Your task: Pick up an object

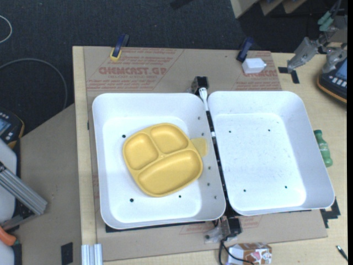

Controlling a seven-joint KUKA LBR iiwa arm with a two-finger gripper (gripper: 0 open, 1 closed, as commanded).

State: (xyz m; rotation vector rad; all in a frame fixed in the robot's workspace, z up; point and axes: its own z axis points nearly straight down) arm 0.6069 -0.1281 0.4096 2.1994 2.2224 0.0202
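Two shallow white bins side by side on a brown board-covered surface (165,65): left bin (107,148) and right bin (265,153), their inner rims meeting along a dark seam. One yellow divided plate (161,159), the single loose item, lies in the left bin, right of that bin's centre and near the wall shared with the other bin. The plate has three compartments: two smaller ones on the far side and one large one on the near side. Its long axis runs slantwise, from upper left toward lower right in the camera view; it lies flat, open side up. One small yellow tab or scrap (199,146) shows at the plate's right edge, touching or just under it; which cannot be told. The right bin's floor shows a few small dark dots and fine speckles. Fittings on the surface: one yellow-tipped clamp (117,47) at the far left edge, one dark clamp (244,48) at the far right edge, one small white block (253,65) just beside that dark clamp, one green piece (323,148) at the right bin's outer rim. One grey metal part (306,51), possibly the tool, sits at the upper right, well apart from both bins; whether the tool is open or closed cannot be told, and nothing is seen in its grip.
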